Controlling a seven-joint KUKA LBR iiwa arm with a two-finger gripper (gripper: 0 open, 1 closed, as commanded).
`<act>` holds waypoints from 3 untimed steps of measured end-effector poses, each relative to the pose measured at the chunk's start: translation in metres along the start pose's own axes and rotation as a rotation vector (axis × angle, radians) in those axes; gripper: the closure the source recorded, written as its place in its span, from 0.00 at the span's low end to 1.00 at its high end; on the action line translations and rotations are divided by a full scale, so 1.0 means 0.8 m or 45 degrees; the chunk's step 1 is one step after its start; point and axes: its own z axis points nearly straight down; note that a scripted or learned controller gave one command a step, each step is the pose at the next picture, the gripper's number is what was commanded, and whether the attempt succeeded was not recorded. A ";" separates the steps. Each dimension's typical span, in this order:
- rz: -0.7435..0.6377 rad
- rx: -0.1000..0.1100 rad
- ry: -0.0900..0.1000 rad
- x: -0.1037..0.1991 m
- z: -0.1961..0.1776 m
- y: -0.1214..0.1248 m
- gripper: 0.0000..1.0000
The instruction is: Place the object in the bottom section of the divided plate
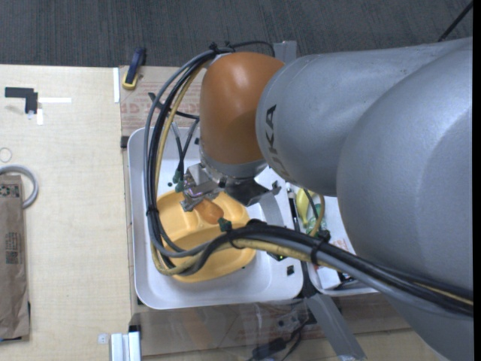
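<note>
A yellow divided plate lies in the left white bin, and the arm and its cables cover much of it. My gripper hangs over the plate's upper middle, under the orange wrist band. A small orange-brown piece shows just below the gripper, over the plate. Whether it is held or resting on the plate is hidden. The plate's dividers are mostly hidden by black and yellow cables looping across its lower half.
The grey arm fills the right side and hides most of the right bin, where some yellow-green items peek out. A blue and yellow tool lies behind the left bin. A brown paper bag lies at the far left of the bench.
</note>
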 end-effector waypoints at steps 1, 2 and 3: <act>0.198 0.001 -0.001 -0.034 0.007 0.076 1.00; 0.078 -0.001 -0.002 -0.066 0.054 0.119 1.00; 0.498 0.000 -0.001 -0.062 0.017 0.144 1.00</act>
